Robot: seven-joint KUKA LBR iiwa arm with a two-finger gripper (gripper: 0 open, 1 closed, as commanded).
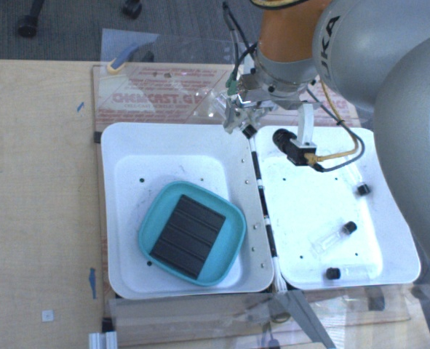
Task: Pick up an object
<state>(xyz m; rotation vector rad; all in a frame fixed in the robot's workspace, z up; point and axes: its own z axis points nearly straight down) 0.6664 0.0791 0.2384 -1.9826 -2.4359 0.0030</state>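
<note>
The arm is reaching in from the right and hanging its claw (pixel 245 115) over the far edge of the bins, just above the ridge where the left bin (pixel 120 147) and the right bin (pixel 389 195) are meeting. I cannot tell from here how far the claw is opened, and nothing is showing in its grip.

The likeliest thing to pick up is lying well apart from it: a teal tray (pixel 229 220) with a dark ribbed slab (pixel 188 235) on it, sitting near the front of the left bin. In the right bin, small black pieces (pixel 348 228) and a clear vial (pixel 324 244) are lying scattered.

To my eye the approach is only beginning. For a good grab, the claw should be travelling forward and left, lining up across the tray's rim, since the flat slab is offering little to pinch, then coming straight down before closing.
</note>
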